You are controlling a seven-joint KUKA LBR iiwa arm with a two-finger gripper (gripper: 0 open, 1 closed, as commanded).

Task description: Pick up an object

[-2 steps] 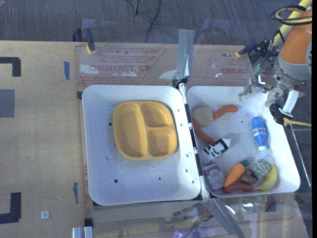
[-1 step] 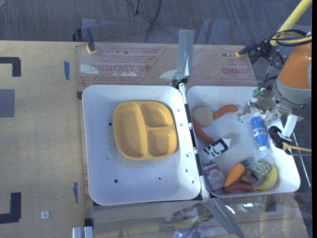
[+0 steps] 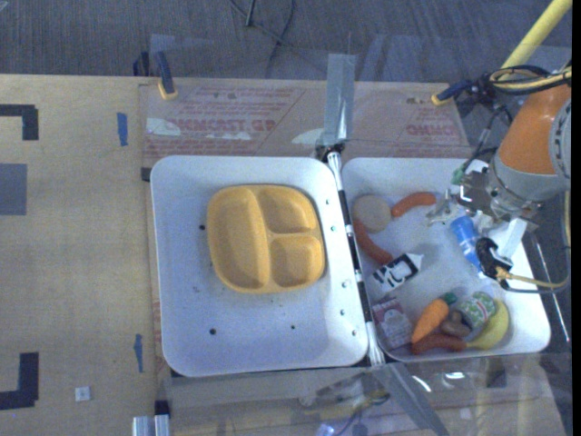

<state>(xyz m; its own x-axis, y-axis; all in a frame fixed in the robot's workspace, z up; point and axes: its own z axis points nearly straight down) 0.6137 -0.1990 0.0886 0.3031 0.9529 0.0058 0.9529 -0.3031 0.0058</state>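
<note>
My gripper (image 3: 476, 209) hangs over the upper right part of the right bin (image 3: 427, 173), below the arm's orange band (image 3: 536, 134). A blue tube-shaped object (image 3: 466, 242) lies right under or beside it; whether they touch I cannot tell. To the left lie a beige round piece (image 3: 369, 212), an orange sausage-like piece (image 3: 415, 202) and a curved orange-red piece (image 3: 369, 244). A black-and-white card (image 3: 398, 271) sits mid-bin. At the front are a carrot (image 3: 430, 320), a green-labelled pouch (image 3: 473, 309), a banana (image 3: 497, 327) and a pink-white packet (image 3: 390, 322).
The left bin (image 3: 182, 316) holds a yellow divided plate (image 3: 266, 237). A ridge (image 3: 348, 243) separates the two bins. Cables (image 3: 508, 78) and a yellow hose (image 3: 545, 21) run along the arm at the right.
</note>
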